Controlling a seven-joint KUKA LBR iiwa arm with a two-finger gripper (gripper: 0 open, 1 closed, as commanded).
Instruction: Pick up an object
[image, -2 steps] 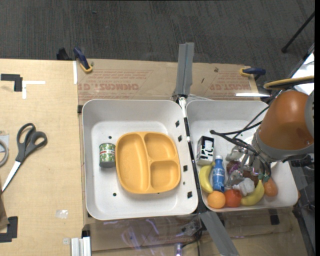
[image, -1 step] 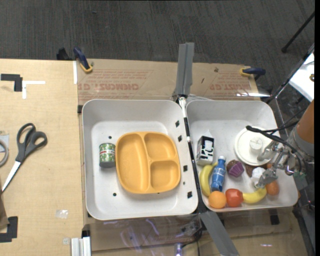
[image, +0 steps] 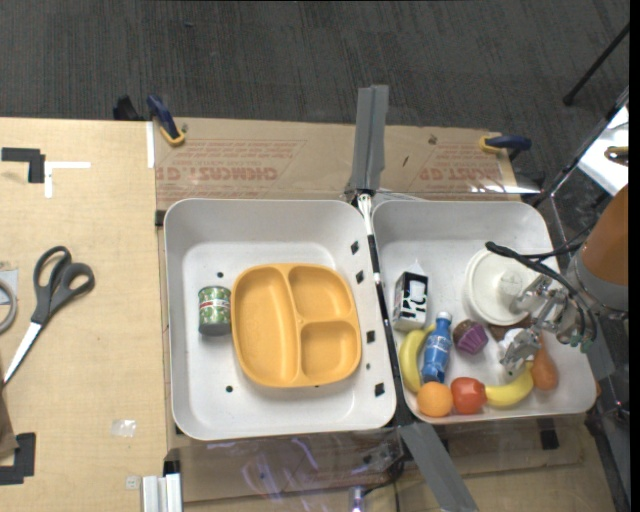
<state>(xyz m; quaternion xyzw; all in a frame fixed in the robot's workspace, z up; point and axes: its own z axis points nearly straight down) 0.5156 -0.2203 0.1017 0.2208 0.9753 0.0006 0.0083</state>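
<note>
Camera view: the gripper (image: 524, 330) is seen low in the right bin (image: 470, 215), fingers spread and grasping nothing, just above the yellow banana (image: 512, 390) and beside the white bowl (image: 497, 285). A yellow plate (image: 296, 324) is seen in the left bin (image: 190, 400).

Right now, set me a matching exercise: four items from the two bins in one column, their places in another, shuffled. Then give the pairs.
Items:
1. green can
2. orange divided plate
3. blue bottle
4. white bowl

Places:
A. middle of the left bin
B. right bin, far side, next to the end effector
C. left bin, just left of the plate
D. right bin, lying among the fruit

Pairs: 1-C, 2-A, 3-D, 4-B
</note>
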